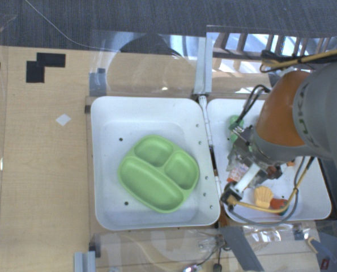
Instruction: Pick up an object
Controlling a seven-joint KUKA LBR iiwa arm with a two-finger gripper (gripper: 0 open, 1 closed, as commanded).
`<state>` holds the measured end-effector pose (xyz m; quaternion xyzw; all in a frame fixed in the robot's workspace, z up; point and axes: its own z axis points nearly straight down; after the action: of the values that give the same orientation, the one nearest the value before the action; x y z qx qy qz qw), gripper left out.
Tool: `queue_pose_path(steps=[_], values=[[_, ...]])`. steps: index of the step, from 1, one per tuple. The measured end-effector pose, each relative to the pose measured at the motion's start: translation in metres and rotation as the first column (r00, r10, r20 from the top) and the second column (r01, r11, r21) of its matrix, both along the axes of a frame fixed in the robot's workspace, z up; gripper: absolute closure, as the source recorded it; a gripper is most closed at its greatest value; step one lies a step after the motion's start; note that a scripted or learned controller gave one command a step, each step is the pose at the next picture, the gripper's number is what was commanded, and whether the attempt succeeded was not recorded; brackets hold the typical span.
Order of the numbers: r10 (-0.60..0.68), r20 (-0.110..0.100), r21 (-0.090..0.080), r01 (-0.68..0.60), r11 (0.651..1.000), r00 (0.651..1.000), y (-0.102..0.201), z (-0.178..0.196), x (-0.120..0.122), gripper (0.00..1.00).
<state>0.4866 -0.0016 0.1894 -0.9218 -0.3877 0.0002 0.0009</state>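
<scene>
My gripper (243, 158) reaches down into the right bin (219, 118) near its left wall, under the grey wrist with the orange band. Small objects lie around it: a green piece (234, 122) just behind it, a red and white item (237, 172) right by it, a tan ridged piece (263, 195) and a red piece (279, 203) toward the front. The wrist hides the middle of this bin, so I cannot see whether anything sits in the gripper.
A green three-compartment plate (158, 173) lies in the middle of the left bin (109, 152). A thin divider wall (208, 146) separates the two bins. The wooden bench (38, 169) stretches to the left.
</scene>
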Motion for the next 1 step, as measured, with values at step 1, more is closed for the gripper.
queue_pose_path(steps=[1], values=[[0.289,0.003,-0.002,-0.289,0.957,0.957,0.0009,0.0411,0.1139,1.00]])
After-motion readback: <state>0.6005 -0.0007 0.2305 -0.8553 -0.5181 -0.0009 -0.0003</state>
